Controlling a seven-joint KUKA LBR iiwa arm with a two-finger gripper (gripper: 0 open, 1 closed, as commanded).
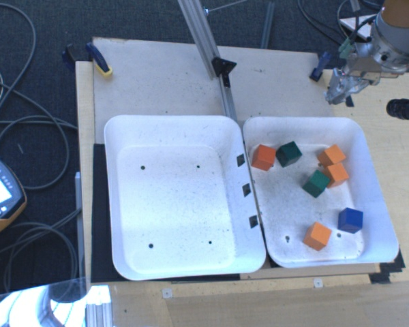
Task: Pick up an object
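The right bin holds several small cubes. An orange cube and a dark green cube lie near its back left. Two orange cubes touch at the back right, with a second green cube just left of them. A blue cube and another orange cube lie near the front. My gripper hangs above the bench behind the right bin's far edge, with nothing visible between its fingers.
The left bin stands beside the right one. A slanted metal rail runs down to the gap between the bins. Blue clamps sit at the board's back corners. Cables lie on the floor around the bench.
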